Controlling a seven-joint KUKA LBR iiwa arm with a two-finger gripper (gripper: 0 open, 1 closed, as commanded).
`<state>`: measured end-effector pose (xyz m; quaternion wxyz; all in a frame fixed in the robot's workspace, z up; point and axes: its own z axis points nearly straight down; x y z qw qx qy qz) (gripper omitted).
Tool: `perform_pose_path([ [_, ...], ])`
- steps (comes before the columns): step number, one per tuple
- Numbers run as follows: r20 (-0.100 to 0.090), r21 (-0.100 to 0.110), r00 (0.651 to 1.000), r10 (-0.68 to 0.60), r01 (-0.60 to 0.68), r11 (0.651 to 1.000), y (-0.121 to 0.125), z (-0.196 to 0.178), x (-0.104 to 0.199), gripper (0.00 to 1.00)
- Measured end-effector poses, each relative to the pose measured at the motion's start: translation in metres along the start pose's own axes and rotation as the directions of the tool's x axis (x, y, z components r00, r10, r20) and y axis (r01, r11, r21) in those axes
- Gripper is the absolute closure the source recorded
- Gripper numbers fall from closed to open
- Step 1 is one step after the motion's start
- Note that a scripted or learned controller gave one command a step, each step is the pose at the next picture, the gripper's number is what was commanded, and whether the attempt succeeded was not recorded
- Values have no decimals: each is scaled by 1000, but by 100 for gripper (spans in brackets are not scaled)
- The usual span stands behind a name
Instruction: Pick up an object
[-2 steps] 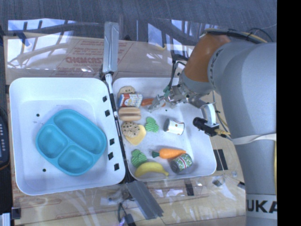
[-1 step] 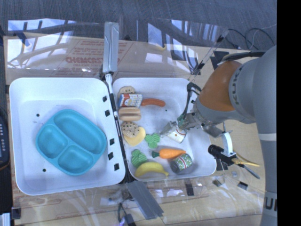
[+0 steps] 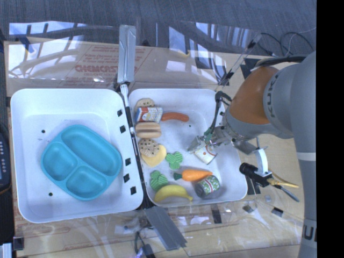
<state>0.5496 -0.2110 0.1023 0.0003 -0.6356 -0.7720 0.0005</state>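
Nearest in the right bin (image 3: 232,193), a banana (image 3: 173,193) lies along the near wall with a small can (image 3: 207,186) to its right, on its side. Just behind them sit a green leafy piece (image 3: 158,179) and a carrot (image 3: 194,174), and a second green piece (image 3: 173,159) lies a little farther back. Along the bin's left wall, going away, come a cracker (image 3: 150,152), a hot dog bun (image 3: 148,129), a small printed box (image 3: 147,114) and a cookie (image 3: 144,103), with a sausage (image 3: 174,116) to the right of the box.

The arm (image 3: 279,104) enters from the right and bends down over the right bin, its orange band above the wrist. The gripper (image 3: 205,145) hangs low at the bin's right side, over a small white object (image 3: 205,155) with a red mark; whether its fingers are spread or closed cannot be told, nor whether they touch that object.

In the left bin (image 3: 21,109) rests a blue divided plate (image 3: 81,161).
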Motion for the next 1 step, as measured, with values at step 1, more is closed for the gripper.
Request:
perform_pose_path([
  [1,1,1,971,240,-240,971,1,-102,0,100],
])
